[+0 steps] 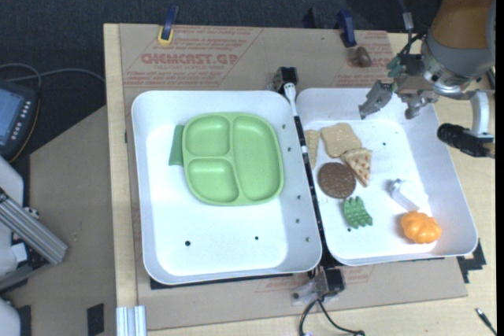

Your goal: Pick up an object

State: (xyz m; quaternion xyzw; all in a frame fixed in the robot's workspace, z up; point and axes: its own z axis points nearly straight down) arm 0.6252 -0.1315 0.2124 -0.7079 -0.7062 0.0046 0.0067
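On a cardboard-topped bench point(236, 51), two white bins point(157, 169), gripper point(391, 103) spread open, grasping nothing.

1. The arm point(466, 4) is reaching in from the upper right, its orange band showing above the grey wrist.
2. The gripper point(394, 101) is pointing down and to the left, its two fingers point(375, 101) spreading apart, gripping nothing.

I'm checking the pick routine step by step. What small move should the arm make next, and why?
Probably lower the pincer toward the tan cracker. It hovers open above the right bin's far edge holding nothing, and the cracker is the nearest item.
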